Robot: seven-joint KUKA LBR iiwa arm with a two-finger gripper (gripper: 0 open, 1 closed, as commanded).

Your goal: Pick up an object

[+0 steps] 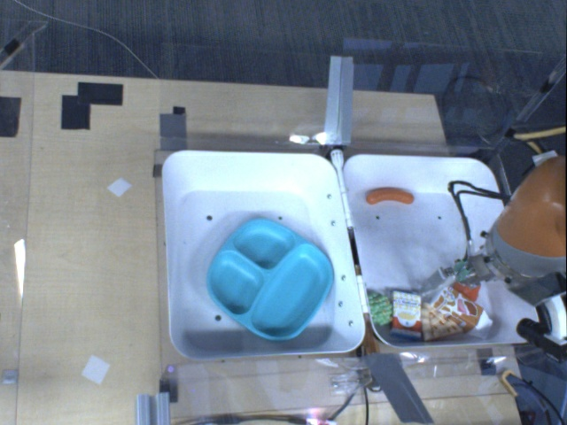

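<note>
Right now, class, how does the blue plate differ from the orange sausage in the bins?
The blue plate is broad and split into three compartments; the orange sausage is small, slim and plain. The plate lies in the left bin, the sausage in the right bin, near its far wall. Both lie flat, untouched by the arm.

turquoise divided plate (270,278); orange sausage (390,197); white bins (190,237)

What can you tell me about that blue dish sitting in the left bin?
The blue dish is a turquoise divided plate that looks like smooth plastic, with three compartments: two smaller ones and a larger one toward the right. It has rounded corners, lies flat and right side up, turned at an angle to the bin's walls. It rests on the floor of the left white bin, near the front, with nothing in it and nothing else touching it.
</note>
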